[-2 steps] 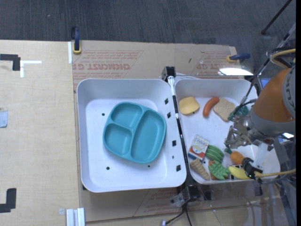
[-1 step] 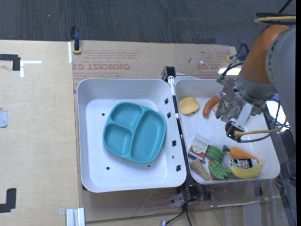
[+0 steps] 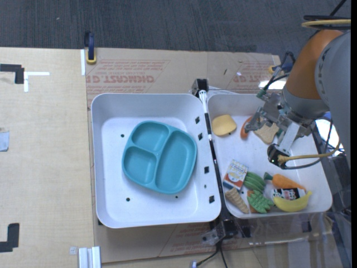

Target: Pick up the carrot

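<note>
Camera view shows the carrot [image 3: 288, 181] lying in the right bin [image 3: 323, 175] near its front right corner, just above the banana [image 3: 291, 202] and beside green toy vegetables [image 3: 255, 182]. Well apart, toward the bin's back, hovers the pincer [image 3: 257, 123]; its spread cannot be told. The left bin [image 3: 106, 149] holds a teal divided plate [image 3: 159, 157].

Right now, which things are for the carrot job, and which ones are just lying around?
For the job:
- carrot, in the right bin by the banana
- end effector, over the right bin's far part

Just lying about:
- blue divided plate in the left bin
- yellow chip-like piece
- banana
- small carton
- green toy vegetables
</note>
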`<state>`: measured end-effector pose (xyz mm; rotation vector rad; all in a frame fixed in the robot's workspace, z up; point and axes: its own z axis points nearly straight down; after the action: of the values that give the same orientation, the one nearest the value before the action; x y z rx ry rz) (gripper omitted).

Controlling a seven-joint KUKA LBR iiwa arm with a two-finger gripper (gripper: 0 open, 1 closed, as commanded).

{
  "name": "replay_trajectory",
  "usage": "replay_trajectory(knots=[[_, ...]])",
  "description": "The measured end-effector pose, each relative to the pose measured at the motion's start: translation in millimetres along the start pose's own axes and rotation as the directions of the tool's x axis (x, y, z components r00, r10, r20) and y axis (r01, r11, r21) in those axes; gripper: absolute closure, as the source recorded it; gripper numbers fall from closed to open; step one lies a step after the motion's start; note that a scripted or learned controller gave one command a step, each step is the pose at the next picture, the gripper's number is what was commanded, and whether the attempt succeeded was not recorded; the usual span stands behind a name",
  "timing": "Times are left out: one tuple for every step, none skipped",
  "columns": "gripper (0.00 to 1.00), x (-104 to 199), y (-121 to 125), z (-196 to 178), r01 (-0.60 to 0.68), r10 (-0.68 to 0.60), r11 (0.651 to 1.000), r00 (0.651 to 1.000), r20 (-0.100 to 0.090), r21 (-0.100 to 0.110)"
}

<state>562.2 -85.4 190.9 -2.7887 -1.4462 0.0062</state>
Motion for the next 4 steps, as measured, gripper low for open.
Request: replay_trajectory(knots=[[0.00, -59, 25, 100, 0.196, -0.196, 0.981, 0.981, -0.001, 0.001], [0.00, -118, -18, 99, -0.078, 0.078, 0.997, 0.997, -0.004, -0.003], [0.00, -94, 3, 100, 0.087, -0.087, 0.996, 0.996, -0.003, -0.001], [0.00, -106, -27, 99, -0.018, 0.018, 1.000, 1.000, -0.004, -0.002]])
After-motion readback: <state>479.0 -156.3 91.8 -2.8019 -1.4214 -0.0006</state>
